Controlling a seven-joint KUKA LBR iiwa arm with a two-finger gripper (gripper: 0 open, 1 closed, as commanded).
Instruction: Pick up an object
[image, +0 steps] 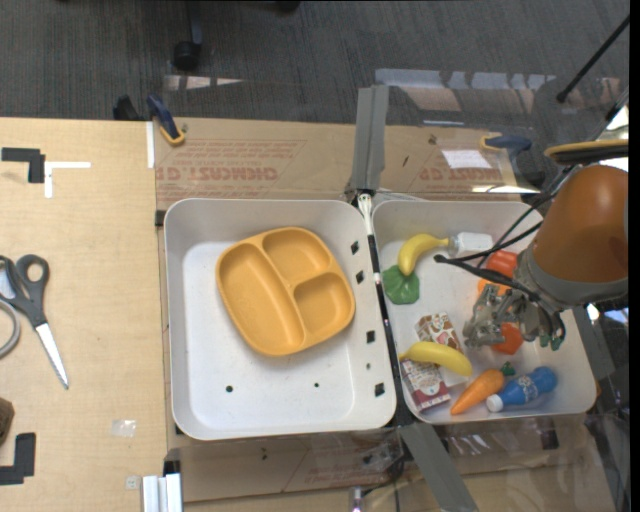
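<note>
My gripper (497, 328) is low in the right bin (572, 408), on its right side, below the arm's orange band (590, 225). It hangs right over a red-orange object (508, 340), partly hidden by the gripper body. Whether it holds that object is hidden. Close by lie a yellow banana (437, 355) to its left, a carrot (478, 390) and a blue bottle (528, 387) just in front, and a red-and-white snack packet (428, 380).
A second banana (420, 248), a green piece (402, 289), a white item (472, 242) and an orange item (500, 264) lie at the right bin's back. The left bin (190, 330) holds a yellow divided plate (285, 290). Scissors (38, 312) lie on the bench at left.
</note>
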